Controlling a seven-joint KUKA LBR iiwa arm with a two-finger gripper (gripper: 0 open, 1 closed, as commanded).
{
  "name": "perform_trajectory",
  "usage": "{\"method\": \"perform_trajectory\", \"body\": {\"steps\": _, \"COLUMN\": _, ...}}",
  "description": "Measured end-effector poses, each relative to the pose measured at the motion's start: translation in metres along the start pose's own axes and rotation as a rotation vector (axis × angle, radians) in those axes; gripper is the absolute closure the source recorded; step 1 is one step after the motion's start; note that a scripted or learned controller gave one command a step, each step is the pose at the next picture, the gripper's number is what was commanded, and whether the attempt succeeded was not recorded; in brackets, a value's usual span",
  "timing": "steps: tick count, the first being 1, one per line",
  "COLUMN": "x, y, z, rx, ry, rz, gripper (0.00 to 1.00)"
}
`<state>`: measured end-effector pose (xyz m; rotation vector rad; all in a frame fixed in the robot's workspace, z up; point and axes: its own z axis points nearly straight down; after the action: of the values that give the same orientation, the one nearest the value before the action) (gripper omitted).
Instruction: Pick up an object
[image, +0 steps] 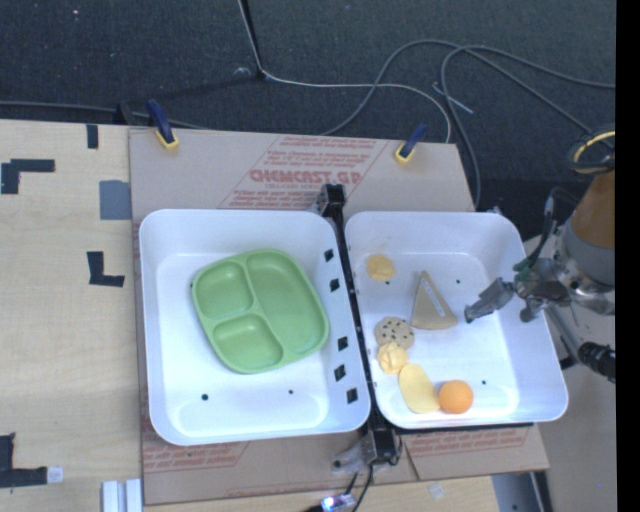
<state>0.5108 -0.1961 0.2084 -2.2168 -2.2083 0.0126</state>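
1. Gripper sits over the right bin near its right wall. Can't tell if it's released or clenched; nothing seen in it.
2. Targets all in the right bin: wedge, cookie, orange ball, yellow piece, small yellow bit.
3. Risk: ball likely rolls off if nudged; ball touches the yellow piece, so a double-grab or shove is possible.
4. Risk: wedge lies flat, so it may slip.
5. Room: bare floor btwn wedge and right wall. Left bin holds green tray.
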Motion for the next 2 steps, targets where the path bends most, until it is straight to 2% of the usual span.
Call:
{"method": "perform_trajectory", "body": {"steps": 1, "x": 0.001, "y": 0.003, "z": -0.007, "rx": -0.013, "ry": -0.003, "rz": -0.005, "gripper": 0.0}}
{"method": "perform_trajectory", "body": {"steps": 2, "x": -0.008, "y": 0.003, "z": 0.052, "rx": -0.009, "ry": -0.003, "rz": -0.003, "gripper": 0.0}}
